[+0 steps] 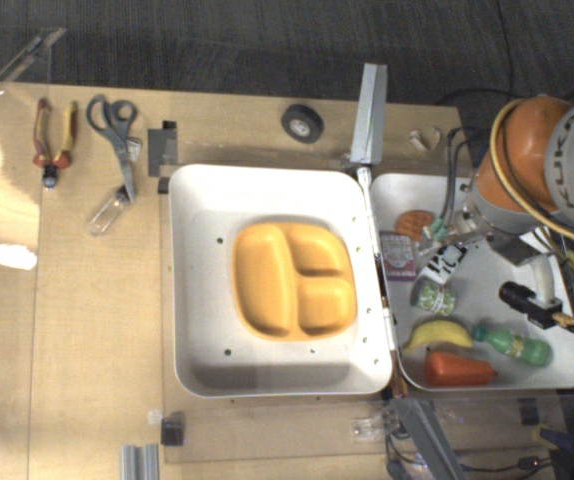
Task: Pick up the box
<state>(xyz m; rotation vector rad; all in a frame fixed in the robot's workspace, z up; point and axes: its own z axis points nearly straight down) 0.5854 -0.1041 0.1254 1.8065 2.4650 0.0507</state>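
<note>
One small purple-and-white box (399, 255) lies flat by the left wall of the right bin (567, 373), right of frame centre. It looks like light, stiff, smooth card, best pinched across its narrow sides. The gripper (445, 258) hangs just beside it; how wide it stands I cannot tell.

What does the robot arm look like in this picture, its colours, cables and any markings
The arm is rounded and light grey, with an orange band and dark KUKA lettering on its casing. Yellow and black cables loop around it. Below hangs the gripper, a cluster of dark and metal parts with a black-and-white patterned tag.
</note>
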